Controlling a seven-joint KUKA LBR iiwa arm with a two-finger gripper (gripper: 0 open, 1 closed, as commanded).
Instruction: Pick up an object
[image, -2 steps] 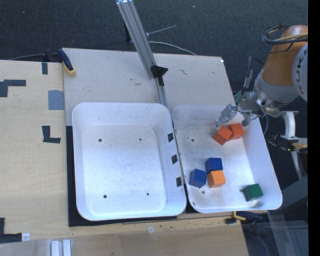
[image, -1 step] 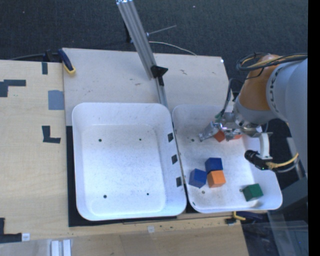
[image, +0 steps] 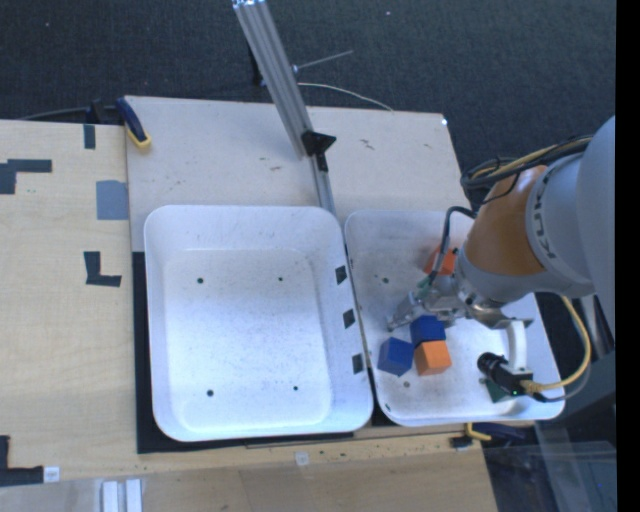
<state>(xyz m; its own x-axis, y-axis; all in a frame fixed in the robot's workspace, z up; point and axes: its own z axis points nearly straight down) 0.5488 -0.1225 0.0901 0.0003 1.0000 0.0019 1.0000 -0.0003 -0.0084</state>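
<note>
Pale wooden counter (image: 60, 380) runs along the near edge and carries two shallow white bins side by side on a dark mat. The left bin (image: 240, 222) is the larger one, and its floor is speckled with fine dark dots. Small black tabs sit on the wall it shares with the right bin (image: 385, 250).

The task's things lie in the right bin, toward its near half. The nearer blue block (image: 397, 356) lies left of the orange block (image: 433, 357), just beside it. A second blue block (image: 428, 330) sits at the far side of the orange one and seems to touch it.

My end effector (image: 425, 303) is low in this bin, just beyond the second blue block. I cannot tell whether it is spread or pressed together, nor whether it touches the block. Nothing shows in its grip. A little farther in, a red-orange piece (image: 440, 262) peeks out, partly hidden by my arm (image: 580, 210), which comes in from the right.

Beyond the bins, grey and dark tape patches (image: 112, 198) mark the counter at left. A blue and yellow handle (image: 133, 122) lies near its far edge. A slanted metal rail (image: 285, 85) with a black clamp (image: 317, 143) rises from between the bins. Dark floor (image: 450, 50) lies behind.
</note>
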